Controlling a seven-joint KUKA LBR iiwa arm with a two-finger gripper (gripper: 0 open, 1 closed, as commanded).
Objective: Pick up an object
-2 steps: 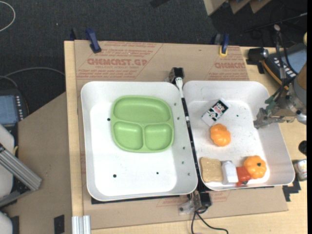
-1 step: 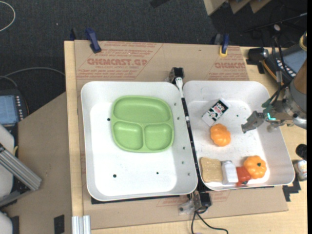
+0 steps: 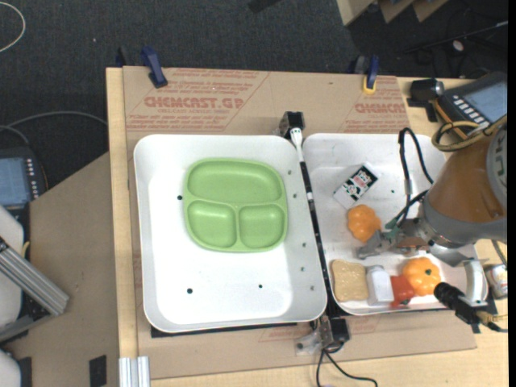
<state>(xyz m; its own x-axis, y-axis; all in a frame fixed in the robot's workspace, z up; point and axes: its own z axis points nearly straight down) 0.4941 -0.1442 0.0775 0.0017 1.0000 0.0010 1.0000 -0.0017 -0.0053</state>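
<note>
Tan sponge-like block lies at the right bin's near edge; beside it a white and red item, then an orange fruit-shaped object. Gripper hangs just beside a second orange object; whether the jaws are open or closed cannot be told. Black-and-white packet behind, print unreadable. Worktop sheet reads "CHEMCAST". Left bin holds a green divided plate.

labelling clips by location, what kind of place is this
Probably a robotics lab bench, not a kitchen: two white bins clamped to a board, the grey arm's gripper over the right bin, loose cables, and a green divided tray.
</note>
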